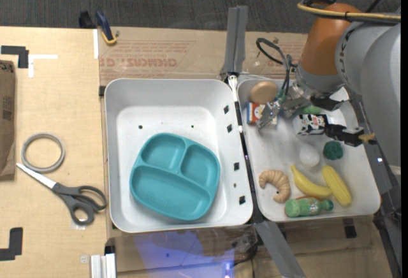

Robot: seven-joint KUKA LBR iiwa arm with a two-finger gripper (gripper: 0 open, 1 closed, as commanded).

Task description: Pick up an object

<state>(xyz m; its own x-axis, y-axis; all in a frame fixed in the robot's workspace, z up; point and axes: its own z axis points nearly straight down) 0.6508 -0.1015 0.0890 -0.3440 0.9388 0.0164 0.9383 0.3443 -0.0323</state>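
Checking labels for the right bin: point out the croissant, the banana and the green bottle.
croissant (276,182): camera view, on the middle of its curved body.
banana (310,185): camera view, on the middle of its yellow length.
green bottle (307,207): camera view, on its body near the label.

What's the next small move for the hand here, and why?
Probably a short descent onto the small red and white carton. The hand sits low in the right white bin, right beside that carton and just below the tan egg-shaped object, with nothing visibly between its fingers. The carton looks like the closest target, though contact cannot be judged from this slant.
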